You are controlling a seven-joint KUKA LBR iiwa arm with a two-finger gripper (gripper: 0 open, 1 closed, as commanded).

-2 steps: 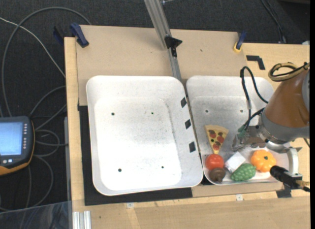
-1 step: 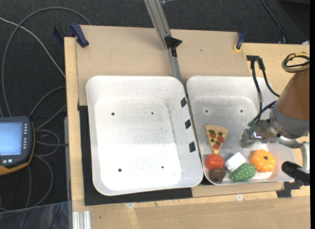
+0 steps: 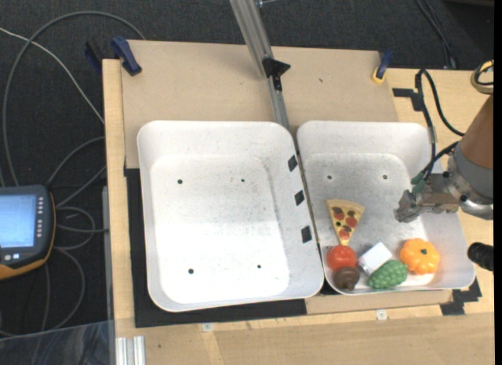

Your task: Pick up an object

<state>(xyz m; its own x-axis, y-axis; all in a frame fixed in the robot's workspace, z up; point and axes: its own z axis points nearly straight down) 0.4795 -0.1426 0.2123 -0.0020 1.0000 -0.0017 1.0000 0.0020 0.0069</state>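
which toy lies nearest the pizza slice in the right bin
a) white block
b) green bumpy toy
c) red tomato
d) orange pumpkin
c: the red tomato sits just below the tip of the pizza slice, while the other toys lie further right along the bin's front edge.

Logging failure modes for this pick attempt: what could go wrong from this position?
1. The toys are packed together at the right bin's near edge: the green one touches the white block and orange pumpkin, so a grasp may catch two or shove neighbours.
2. The gripper sits beside the pile, not over a toy, so closing here likely grabs nothing.
3. The pizza slice lies flat, hard to pinch.
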